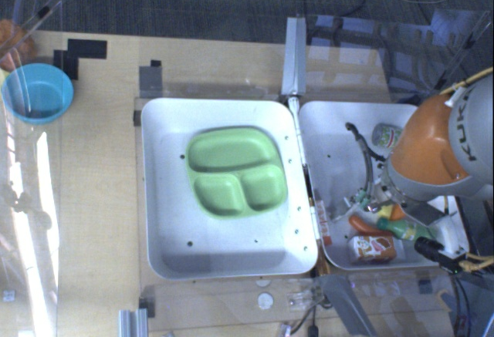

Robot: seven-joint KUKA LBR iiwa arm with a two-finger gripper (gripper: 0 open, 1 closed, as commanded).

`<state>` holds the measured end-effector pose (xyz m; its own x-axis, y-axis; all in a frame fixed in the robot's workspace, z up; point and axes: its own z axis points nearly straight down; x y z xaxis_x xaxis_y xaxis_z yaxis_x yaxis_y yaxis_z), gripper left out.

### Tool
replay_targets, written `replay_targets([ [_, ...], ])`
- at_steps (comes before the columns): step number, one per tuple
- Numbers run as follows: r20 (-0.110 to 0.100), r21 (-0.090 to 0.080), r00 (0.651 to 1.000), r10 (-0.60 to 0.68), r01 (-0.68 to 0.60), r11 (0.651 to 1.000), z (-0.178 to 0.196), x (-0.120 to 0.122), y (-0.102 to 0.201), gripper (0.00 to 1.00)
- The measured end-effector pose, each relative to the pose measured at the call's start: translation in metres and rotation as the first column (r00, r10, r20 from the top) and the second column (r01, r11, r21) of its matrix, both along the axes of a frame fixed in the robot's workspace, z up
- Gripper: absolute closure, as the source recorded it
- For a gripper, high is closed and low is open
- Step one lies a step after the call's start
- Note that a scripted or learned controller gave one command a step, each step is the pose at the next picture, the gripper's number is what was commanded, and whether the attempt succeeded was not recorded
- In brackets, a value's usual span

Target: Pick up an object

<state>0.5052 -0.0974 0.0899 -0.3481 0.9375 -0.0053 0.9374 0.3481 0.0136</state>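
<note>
- Clutter (380,229) of small objects lies in the right bin (332,143), near its front wall: a green bottle (407,230), an orange piece, a red-labelled packet (373,248).
- Arm's jaws (373,197) hang just above the pile; their opening cannot be told.
- One green three-compartment tray (235,170) sits in the left bin (166,197).
- One blue bowl (37,91) rests on the worktop (93,197).

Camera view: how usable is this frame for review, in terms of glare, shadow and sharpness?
Camera view: soft overall, with fine detail lost among the small items by the gripper; bright glare streaks cross the bench at left below the blue bowl; a grey shadow lies along the left bin's near floor under the green tray; the arm covers part of the right bin.
</note>
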Motion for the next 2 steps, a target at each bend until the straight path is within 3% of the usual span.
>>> replay_targets([
  [1, 0.006, 0.003, 1.0, 0.002, -0.002, 1.0, 0.0116, 0.003, 0.002, 1.0],
  [2, 0.006, 0.003, 1.0, 0.002, -0.002, 1.0, 0.0116, 0.003, 0.002, 0.0],
])
